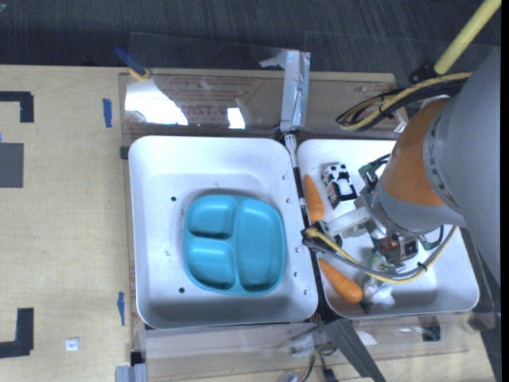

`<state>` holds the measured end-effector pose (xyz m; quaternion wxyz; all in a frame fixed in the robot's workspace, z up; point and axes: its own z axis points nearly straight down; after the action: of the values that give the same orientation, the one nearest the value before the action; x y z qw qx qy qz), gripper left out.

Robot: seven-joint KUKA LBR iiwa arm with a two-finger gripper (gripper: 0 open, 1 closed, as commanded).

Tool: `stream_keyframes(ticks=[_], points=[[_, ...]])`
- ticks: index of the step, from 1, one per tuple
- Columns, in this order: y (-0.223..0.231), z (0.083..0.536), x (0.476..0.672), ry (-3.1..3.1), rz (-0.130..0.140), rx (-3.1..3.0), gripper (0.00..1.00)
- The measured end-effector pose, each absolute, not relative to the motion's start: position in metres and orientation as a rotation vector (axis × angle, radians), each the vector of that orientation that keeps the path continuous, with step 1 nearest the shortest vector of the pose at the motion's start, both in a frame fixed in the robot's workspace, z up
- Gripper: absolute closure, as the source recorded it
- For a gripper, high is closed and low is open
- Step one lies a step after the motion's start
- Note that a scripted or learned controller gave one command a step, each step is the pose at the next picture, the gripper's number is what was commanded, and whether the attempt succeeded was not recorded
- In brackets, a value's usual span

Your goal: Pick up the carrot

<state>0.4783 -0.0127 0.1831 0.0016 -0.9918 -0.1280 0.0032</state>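
Note:
An orange carrot (313,200) lies along the left wall of the right bin (453,293). A second orange carrot-like piece (342,284) lies near that bin's front left corner. My gripper (388,249) hangs low over the middle of the right bin, to the right of both orange pieces, with yellow and black cables looping around it. The grey arm with its orange band (413,173) covers much of the bin's right half. Nothing orange shows at the gripper.
A small black-and-white toy (339,183) lies at the back of the right bin beside the upper carrot. A small white object (380,295) sits next to the lower orange piece. The left bin (151,173) holds a blue divided plate (235,243).

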Motion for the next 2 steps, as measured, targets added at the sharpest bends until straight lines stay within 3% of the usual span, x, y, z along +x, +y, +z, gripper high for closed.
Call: stream_keyframes(ticks=[1, 2], points=[[-0.017, 0.1834, 0.4786, -0.314, 0.005, -3.125, 0.0], [-0.0203, 0.1835, 0.4784, -0.811, 0.008, -3.031, 0.0]])
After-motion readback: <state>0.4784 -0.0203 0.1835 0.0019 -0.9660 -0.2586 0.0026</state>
